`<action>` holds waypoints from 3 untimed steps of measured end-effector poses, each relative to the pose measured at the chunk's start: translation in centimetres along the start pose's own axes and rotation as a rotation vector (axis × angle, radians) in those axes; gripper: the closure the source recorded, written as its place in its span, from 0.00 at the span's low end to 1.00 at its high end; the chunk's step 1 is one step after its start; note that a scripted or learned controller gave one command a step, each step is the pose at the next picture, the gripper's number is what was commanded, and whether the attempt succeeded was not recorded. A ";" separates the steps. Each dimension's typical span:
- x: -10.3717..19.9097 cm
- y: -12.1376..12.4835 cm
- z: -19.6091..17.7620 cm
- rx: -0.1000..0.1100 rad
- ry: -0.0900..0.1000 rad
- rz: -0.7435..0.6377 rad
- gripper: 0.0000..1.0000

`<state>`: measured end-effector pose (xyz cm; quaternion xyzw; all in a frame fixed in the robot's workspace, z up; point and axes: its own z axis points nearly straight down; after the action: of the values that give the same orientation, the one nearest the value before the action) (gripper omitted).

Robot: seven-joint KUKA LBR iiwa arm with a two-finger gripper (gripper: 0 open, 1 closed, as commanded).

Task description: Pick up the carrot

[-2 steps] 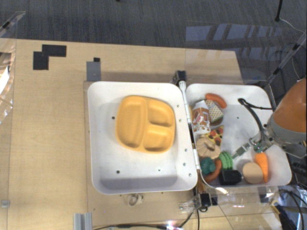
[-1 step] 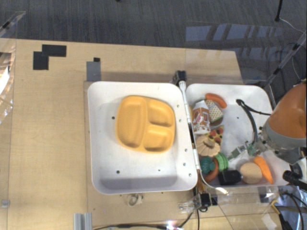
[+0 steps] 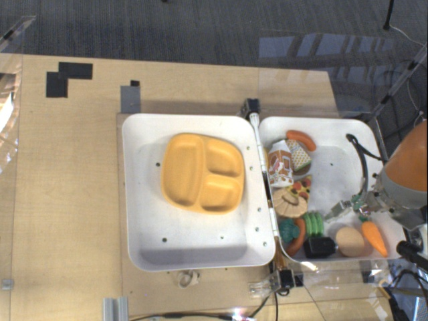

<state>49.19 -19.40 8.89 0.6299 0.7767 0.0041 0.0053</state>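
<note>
Lying in rt bin [image 3: 334, 131]: carrot [image 3: 374, 238]

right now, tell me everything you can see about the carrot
The carrot is a small orange toy, smooth and plastic-looking, tapering to a point. It lies flat in the right bin near the front right corner, thick end up toward the gripper, tip angled toward the front wall. A beige egg-like piece sits against its left side. The gripper is just above its thick end, not around it.
</note>
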 end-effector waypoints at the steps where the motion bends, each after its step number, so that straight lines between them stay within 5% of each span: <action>1: -1.1 -0.2 0.0 -0.002 -0.003 -0.235 0.00; 2: -1.1 0.3 -1.3 -0.011 -0.009 -0.242 1.00; 3: -0.8 0.3 -1.2 -0.009 -0.002 -0.245 0.00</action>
<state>49.66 -20.13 10.12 0.5301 0.8479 0.0063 0.0096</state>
